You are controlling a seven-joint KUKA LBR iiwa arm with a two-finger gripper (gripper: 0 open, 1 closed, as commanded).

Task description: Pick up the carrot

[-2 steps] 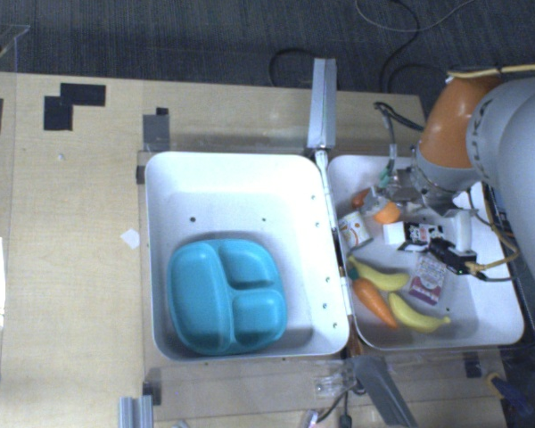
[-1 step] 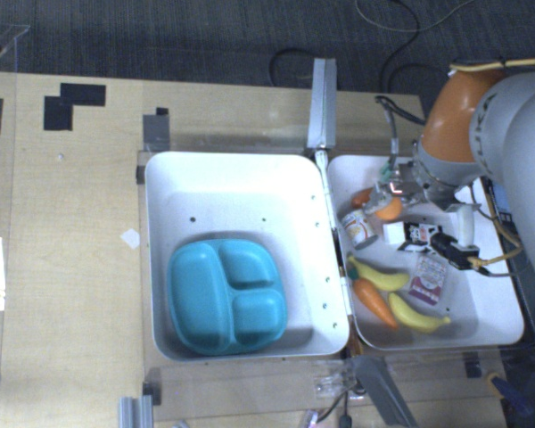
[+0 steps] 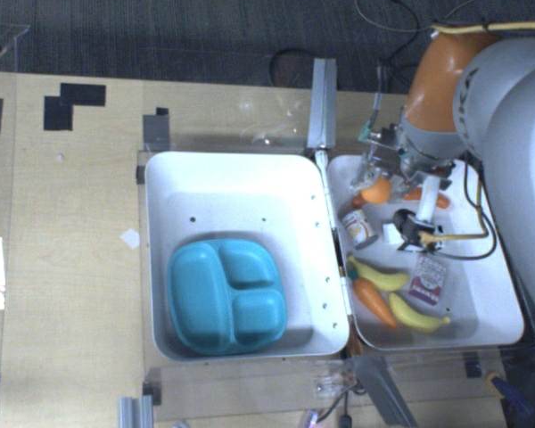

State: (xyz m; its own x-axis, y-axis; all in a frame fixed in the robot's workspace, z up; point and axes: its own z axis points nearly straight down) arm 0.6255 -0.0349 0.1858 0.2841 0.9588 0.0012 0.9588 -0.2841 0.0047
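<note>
The carrot [image 3: 375,300] is orange with a green stub. It lies near the front left of the right bin [image 3: 495,324], slanting between two yellow bananas [image 3: 381,277] [image 3: 417,315]. My gripper [image 3: 396,184] hangs over the back of that bin, well behind the carrot and apart from it. A round orange object [image 3: 374,191] sits just to its left, and an orange-red piece [image 3: 433,201] just to its right. I see nothing held in the gripper.
A small labelled can [image 3: 358,228] lies by the right bin's left wall. A purple packet [image 3: 428,280] rests right of the bananas. The left bin [image 3: 232,181] holds a blue divided tray [image 3: 226,294].
</note>
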